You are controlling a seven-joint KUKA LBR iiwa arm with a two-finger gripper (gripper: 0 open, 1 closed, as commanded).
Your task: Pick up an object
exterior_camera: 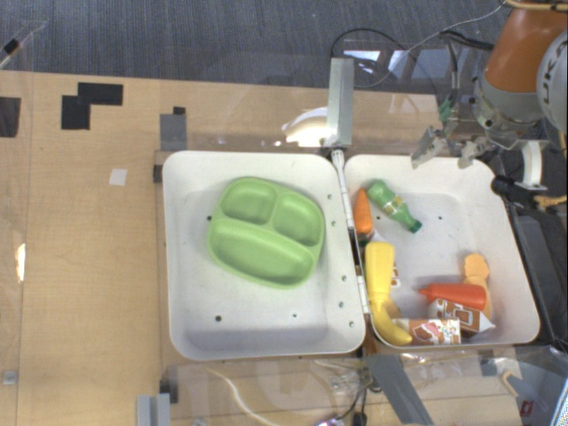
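Observation:
My gripper (446, 152) hangs over the far rim of the right bin (444, 231), its two fingers (426, 149) spread apart with nothing between them, so it is open. Below and to its left lies a green bottle (392, 205), apart from the fingers. An orange carrot-like piece (363, 213) rests against the bin's left wall. Nearer the front lie a yellow banana-shaped item (382, 291), a red bottle (454, 295), a small orange piece (477, 267) and a brown-and-white carton (445, 328).
The left bin (191, 318) holds a green divided plate (266, 231). A grey post (341, 105) stands at the back between the bins. Cables (382, 47) loop behind the right bin, and the arm's orange band (524, 38) is at the top right.

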